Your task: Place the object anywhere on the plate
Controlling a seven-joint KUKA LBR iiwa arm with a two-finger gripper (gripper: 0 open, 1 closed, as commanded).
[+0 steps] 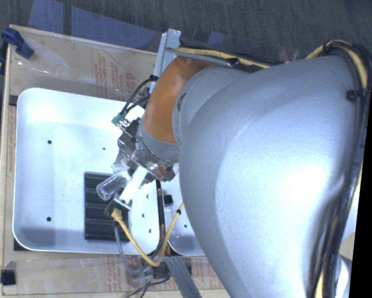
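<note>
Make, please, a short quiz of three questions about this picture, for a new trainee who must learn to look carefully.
1. True or false: the dark ribbed plate lies in the left bin.
2. Which covers most of the right bin? A) a cloth B) the grey arm C) a box
3. Fill in: the band above the wrist is coloured ____.

Key
1. True. The plate rests on that bin's floor, toward its near right corner.
2. B. The arm reaches in from the right and hides most of that bin.
3. Orange.
</note>
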